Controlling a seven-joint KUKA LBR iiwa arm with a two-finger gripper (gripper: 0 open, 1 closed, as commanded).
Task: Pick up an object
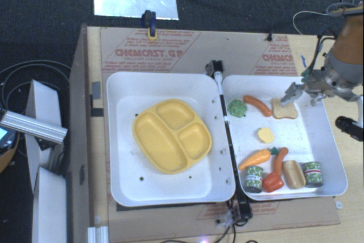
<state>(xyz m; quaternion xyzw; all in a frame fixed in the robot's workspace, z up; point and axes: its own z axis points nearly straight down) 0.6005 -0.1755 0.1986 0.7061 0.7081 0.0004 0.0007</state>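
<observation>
The right bin (pixel 334 148) holds toy food: a green broccoli (pixel 236 107), an orange sausage (pixel 257 104), a tan bread slice (pixel 285 110), a yellow round piece (pixel 265 135), a carrot (pixel 254 158), a red chili (pixel 277 159), a hot dog bun (pixel 293 173) and two small cans (pixel 254 178) (pixel 312 173). My gripper (pixel 302 95) hangs over the bin's far right part, just above and right of the bread slice. It is open, with nothing between its fingers.
The left bin (pixel 119 122) holds a yellow divided plate (pixel 172 135). A black clamp (pixel 216 69) sits at the far end of the wall shared by the bins. Cardboard lies under both bins. Cables trail at the left.
</observation>
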